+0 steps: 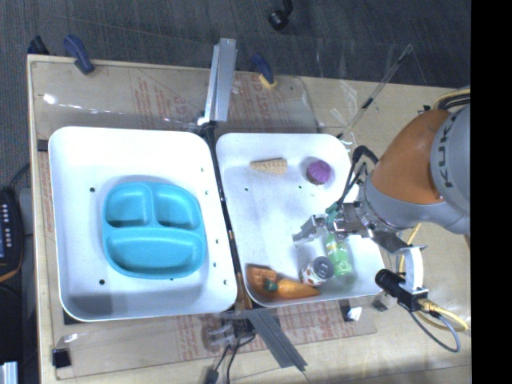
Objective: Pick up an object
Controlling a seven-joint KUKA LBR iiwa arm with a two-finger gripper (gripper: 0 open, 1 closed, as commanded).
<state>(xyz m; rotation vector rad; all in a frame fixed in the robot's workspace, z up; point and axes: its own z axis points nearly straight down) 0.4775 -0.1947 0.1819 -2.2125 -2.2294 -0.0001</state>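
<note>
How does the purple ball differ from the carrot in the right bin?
The purple ball is round and small; the carrot is long, tapered and larger. The ball sits near the far right corner, apart from other items; the carrot lies along the near wall beside a small can. Both rest in the right bin.

arm point(416, 174) is reaching in from the right, orange band up top, wrist angling down-left; tool point(324, 229) is hanging low, finger state unclear
</note>
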